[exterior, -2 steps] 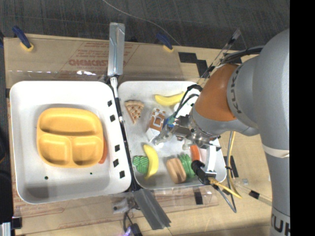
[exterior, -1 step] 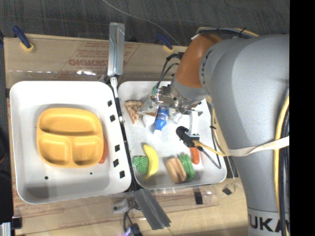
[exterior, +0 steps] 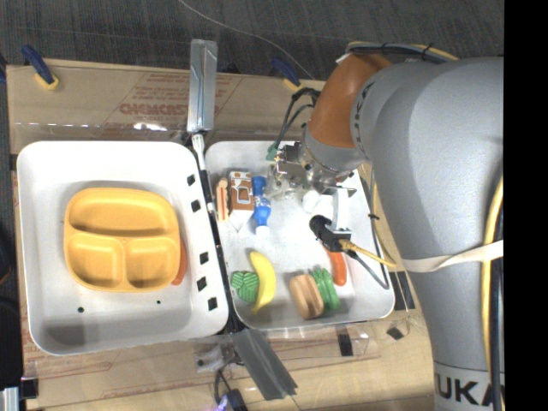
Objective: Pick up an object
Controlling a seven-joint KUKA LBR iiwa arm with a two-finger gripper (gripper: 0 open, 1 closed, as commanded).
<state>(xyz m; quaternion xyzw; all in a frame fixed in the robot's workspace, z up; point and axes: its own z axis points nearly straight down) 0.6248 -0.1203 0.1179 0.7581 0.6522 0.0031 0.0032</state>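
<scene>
Left bin (exterior: 43, 187): yellow divided tray (exterior: 124, 236) in the middle. Right bin (exterior: 287, 242) holds the pickable stuff. Brown-and-orange box (exterior: 240, 191) is at 10 o'clock, with a blue piece (exterior: 259, 214) just off its 4 o'clock. Banana (exterior: 265, 279) is at 7 o'clock, touching a green piece (exterior: 245, 287) at its 9. Tan block (exterior: 304, 295) and green ridged piece (exterior: 324, 288) are side by side at 6 o'clock, with an orange piece (exterior: 339, 269) at their 1. My pincer (exterior: 291, 171) hangs at the bin's 12 o'clock, near the blue piece; can't tell if it's released or clenched.
</scene>
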